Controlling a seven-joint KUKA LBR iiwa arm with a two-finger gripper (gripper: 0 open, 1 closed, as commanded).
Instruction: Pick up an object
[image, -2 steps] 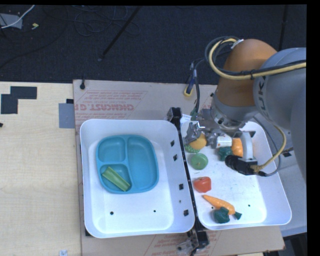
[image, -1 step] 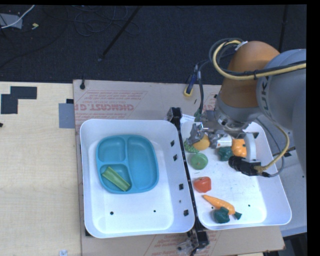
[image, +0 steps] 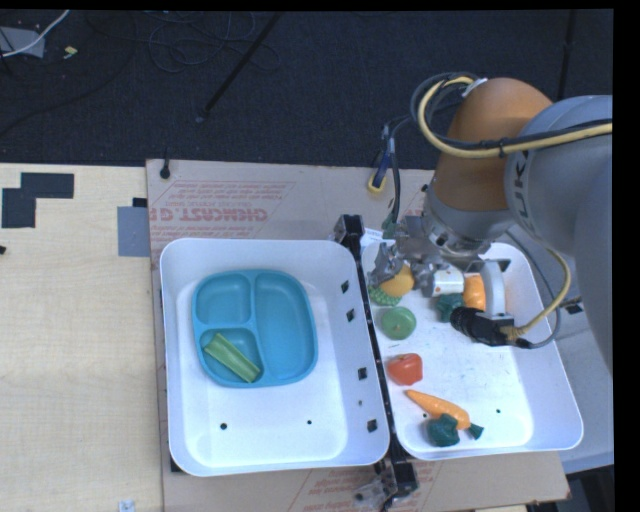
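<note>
near bin (image: 560, 400) wall, gripper (image: 408, 272) hovers.

We can make out red printed lettering, upside down and mirrored, on the cardboard sheet (image: 230, 205) behind the bins, but we cannot read its words.

Arm (image: 560, 170) in from the right, wrist bent down

Big grey link fills the upper right corner, then the orange band (image: 490, 125) sits on top with yellow and black cables looped round it. Below that the grey wrist points nearly straight down, so the gripper (image: 412, 272) hangs low, at the left of the arm. Honestly too cluttered down there to make out how it's set.
</note>
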